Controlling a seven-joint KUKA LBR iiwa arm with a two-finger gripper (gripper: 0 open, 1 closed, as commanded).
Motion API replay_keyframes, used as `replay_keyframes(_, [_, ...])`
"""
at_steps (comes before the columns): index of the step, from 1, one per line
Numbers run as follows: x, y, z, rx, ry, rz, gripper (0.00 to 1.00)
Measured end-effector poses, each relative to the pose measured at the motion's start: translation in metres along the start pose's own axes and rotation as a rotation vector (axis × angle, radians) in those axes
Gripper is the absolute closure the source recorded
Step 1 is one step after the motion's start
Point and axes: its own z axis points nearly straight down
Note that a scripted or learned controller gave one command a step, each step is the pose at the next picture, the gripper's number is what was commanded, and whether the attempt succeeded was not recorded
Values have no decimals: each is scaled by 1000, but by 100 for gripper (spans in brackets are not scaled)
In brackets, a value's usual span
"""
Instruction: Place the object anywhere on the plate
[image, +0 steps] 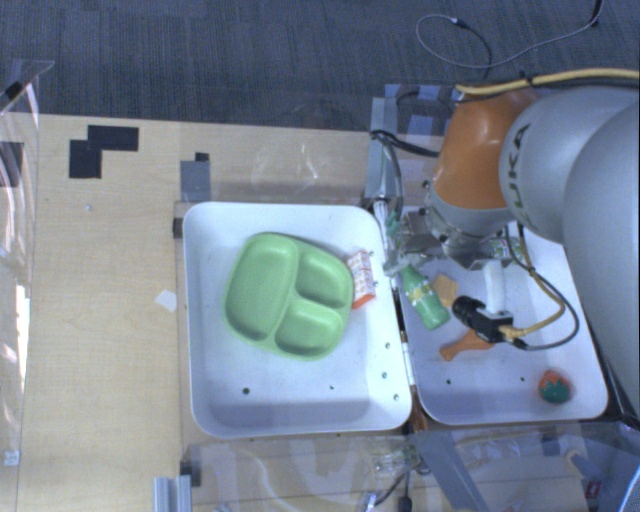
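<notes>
Camera view had the gripper low over the left edge of the right bin, close to the wall shared with the left bin. Couldn't tell from this angle how far open it was, or whether it had hold of anything; wrist hardware blocked the tip. Green bottle lay in the right bin at about 5 o'clock from the gripper, very close to it, long axis running 11 to 5; contact with the gripper couldn't be judged. Small orange piece sat just beside the bottle at its 2 o'clock. Brown-orange flat item lay at 5 o'clock from the bottle, apart from it. Red-and-green round item was in the bin's 4 o'clock corner, well apart from everything else. At 9 o'clock from the gripper, across the shared wall, a white-and-orange packet lay in the left bin, against or just beside the 3 o'clock rim of the green plate. Plate had three compartments, lay flat, rotated slightly, left of bin centre, nothing on it. Grey arm with the orange band came in from 2 o'clock. Bench carried black tape marks at 10 o'clock of the left bin.
</notes>
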Motion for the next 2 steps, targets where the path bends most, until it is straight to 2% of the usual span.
replay_keyframes(1, [58,27,0,-1,0,-144,100])
replay_keyframes(2, [58,27,0,-2,0,-144,0])
